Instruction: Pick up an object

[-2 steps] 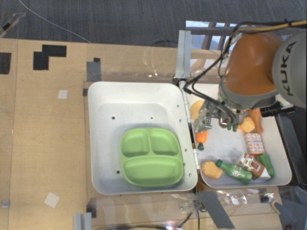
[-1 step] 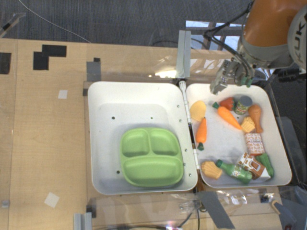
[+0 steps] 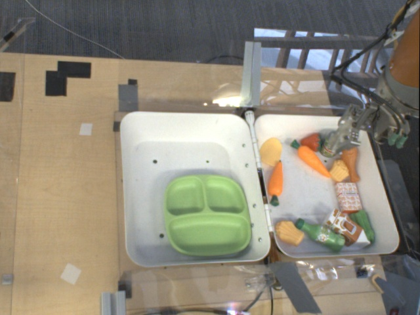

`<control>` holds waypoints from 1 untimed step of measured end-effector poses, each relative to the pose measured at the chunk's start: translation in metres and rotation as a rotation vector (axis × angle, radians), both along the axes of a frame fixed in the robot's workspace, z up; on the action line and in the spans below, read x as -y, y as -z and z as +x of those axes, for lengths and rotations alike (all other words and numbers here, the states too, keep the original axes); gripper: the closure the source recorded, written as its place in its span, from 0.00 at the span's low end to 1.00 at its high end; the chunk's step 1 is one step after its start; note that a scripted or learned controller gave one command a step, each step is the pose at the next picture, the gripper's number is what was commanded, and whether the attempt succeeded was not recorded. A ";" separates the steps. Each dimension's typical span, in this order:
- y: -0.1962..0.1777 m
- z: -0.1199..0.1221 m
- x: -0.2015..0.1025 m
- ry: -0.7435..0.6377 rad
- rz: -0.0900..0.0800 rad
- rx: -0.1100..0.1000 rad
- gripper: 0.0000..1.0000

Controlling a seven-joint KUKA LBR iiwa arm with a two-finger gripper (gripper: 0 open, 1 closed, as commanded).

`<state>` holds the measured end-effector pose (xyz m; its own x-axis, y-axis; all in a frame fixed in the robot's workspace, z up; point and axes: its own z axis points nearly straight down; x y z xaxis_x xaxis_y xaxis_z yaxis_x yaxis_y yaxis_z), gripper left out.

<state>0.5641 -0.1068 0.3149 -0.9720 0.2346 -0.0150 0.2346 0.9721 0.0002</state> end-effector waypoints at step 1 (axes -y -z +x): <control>-0.011 0.003 -0.003 -0.008 0.000 0.008 1.00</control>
